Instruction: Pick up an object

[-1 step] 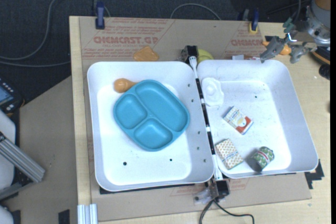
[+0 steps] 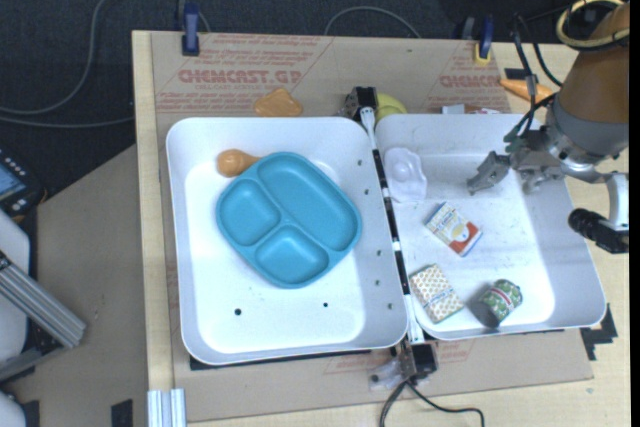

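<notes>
My gripper [image 2: 510, 175] hangs over the upper part of the right bin [image 2: 560, 315], its two grey fingers spread open with nothing between them. Left of it a clear plastic cup [image 2: 405, 173] lies by the bin's wall. A small white and orange carton [image 2: 452, 228] sits below and to the left of the gripper, apart from it. Nearer the front edge lie a patterned packet [image 2: 435, 293] and a green can [image 2: 498, 302] on its side.
The left bin [image 2: 200, 305] holds a blue divided plate [image 2: 288, 217] and a small orange piece [image 2: 235, 161] at its upper left. Behind the bins on the board lie an orange item [image 2: 277, 102] and a yellow-green ball [image 2: 388, 105].
</notes>
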Action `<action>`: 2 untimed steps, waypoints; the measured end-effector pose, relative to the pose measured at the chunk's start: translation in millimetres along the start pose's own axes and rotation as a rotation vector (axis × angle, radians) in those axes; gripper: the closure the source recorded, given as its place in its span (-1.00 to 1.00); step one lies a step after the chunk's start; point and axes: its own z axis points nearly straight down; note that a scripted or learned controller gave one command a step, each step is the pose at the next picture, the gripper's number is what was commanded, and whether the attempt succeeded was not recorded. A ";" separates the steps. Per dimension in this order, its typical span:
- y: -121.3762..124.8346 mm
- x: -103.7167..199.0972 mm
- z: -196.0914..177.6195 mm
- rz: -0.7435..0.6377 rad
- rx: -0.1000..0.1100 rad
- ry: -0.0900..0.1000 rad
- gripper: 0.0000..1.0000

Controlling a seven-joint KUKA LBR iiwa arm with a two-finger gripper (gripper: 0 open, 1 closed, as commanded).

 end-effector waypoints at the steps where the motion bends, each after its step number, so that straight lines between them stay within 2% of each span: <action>1: -26.9 44.6 67.8 -0.002 -0.016 -0.002 -1.00; 2: -48.6 71.0 65.7 -0.003 -0.014 -0.003 -1.00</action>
